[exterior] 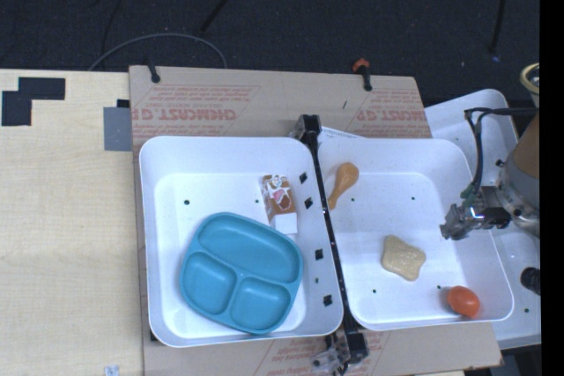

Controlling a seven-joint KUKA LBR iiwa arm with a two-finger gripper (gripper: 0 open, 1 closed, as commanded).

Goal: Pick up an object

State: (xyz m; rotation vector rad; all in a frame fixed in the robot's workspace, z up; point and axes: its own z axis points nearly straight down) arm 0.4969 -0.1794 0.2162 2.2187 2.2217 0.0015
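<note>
I see the left bin (163, 189) holding a blue divided tray (240, 271) and a small packet (279, 196). The right bin (414, 156) holds a tan drumstick (342, 180) at 10 o'clock, a pale lump (403, 258) mid-bin and an orange ball (463, 301) at 5. The tool (456, 223) sits at 3 o'clock; I cannot tell its state.

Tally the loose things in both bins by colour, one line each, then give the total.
Blue: 1, the tray in the left bin.
Brown and white: 1, the packet beside the tray.
Tan: 2, the drumstick and the beige lump in the right bin.
Orange-red: 1, the ball.
Total: 5
</note>
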